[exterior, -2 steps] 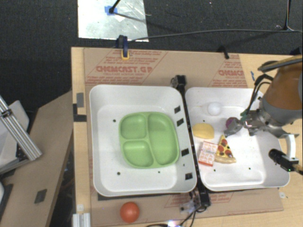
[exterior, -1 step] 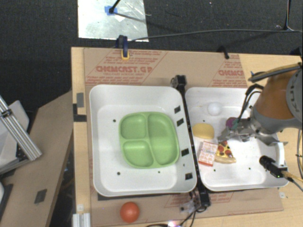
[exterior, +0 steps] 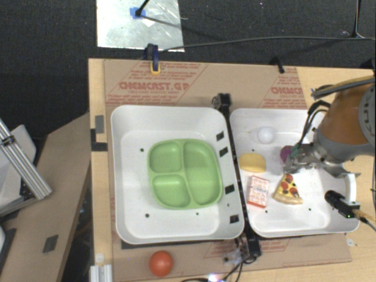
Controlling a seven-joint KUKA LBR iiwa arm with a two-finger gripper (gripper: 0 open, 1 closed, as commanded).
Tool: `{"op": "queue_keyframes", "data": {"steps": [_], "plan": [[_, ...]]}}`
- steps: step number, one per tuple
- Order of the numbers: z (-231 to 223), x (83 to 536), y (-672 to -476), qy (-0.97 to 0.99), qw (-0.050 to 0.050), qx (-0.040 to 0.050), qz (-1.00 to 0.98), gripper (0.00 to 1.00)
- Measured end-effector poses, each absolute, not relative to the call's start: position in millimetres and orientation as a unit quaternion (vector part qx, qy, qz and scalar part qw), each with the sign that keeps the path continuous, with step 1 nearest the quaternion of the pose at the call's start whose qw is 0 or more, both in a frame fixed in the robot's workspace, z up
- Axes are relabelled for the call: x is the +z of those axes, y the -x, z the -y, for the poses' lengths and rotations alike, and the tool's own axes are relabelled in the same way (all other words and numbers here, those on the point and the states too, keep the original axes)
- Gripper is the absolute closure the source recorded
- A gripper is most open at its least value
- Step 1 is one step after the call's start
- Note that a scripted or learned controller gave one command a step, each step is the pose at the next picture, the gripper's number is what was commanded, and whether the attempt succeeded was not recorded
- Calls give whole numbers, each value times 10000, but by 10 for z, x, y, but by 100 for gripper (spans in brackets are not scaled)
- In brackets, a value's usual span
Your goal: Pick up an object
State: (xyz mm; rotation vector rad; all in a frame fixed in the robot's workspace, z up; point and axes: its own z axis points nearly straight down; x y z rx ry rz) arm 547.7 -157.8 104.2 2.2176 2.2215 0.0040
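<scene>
We are lowering our two-finger gripper [exterior: 292, 162], whose grip state we cannot tell, just above the small triangular pizza-slice toy [exterior: 287, 189], likely our pick, with a small purple object [exterior: 286, 153] touching its upper edge.

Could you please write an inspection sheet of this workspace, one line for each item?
Surface: two white bins, left bin and right bin, on a cardboard-covered bench.
Job's things: in the right bin, white ball, yellow piece, purple thing, pizza slice, small box.
Clutter: green divided tray in the left bin; orange ball on the bench in front.
Grippers: gripper low beside the purple thing; fingers unclear.
Cables: black cable behind the bench.
Surroundings: dark floor, foil sheet.
</scene>
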Motion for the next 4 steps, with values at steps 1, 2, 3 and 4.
{"op": "queue_keyframes", "data": {"steps": [1,2,3,4], "plan": [[1575,1482,-5446,-7060,20,12,-7082,100],[1658,1969,-5508,-7059,27,12,-7083,100],[1661,2266,-5521,-7056,20,12,-7086,100],[1116,2237,-5647,-7038,8,14,-7104,100]]}}
